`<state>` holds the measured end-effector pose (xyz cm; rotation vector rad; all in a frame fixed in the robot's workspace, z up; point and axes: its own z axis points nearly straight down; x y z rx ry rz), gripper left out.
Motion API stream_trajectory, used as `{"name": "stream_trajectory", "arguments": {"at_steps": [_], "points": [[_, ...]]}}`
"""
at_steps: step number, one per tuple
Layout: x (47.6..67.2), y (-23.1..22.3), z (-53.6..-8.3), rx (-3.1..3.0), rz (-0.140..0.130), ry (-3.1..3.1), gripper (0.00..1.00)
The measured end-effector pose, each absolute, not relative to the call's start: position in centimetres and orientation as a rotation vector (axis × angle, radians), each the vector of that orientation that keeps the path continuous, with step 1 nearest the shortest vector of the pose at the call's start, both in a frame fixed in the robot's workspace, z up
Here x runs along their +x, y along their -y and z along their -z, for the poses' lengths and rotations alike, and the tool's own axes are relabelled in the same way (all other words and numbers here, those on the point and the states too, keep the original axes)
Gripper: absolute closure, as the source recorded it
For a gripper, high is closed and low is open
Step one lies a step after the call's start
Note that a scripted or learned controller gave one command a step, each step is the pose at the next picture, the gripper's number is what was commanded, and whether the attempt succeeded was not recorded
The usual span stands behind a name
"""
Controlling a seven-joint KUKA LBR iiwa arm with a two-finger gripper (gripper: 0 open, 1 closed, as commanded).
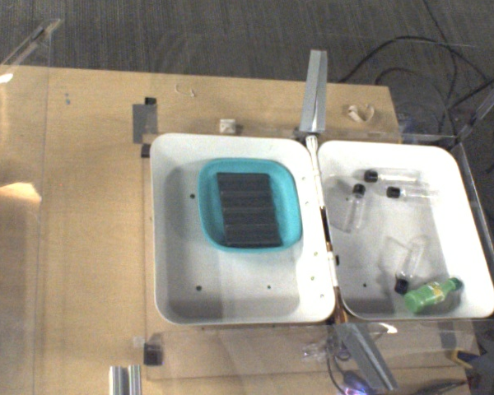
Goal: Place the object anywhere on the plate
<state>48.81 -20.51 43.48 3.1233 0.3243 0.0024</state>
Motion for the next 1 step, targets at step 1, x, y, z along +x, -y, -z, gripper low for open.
{"name": "stream_trajectory", "arguments": {"at_steps": [1], "points": [[48.81,20.51,-43.48,3.123,-0.002,-0.324,0.0]]}}
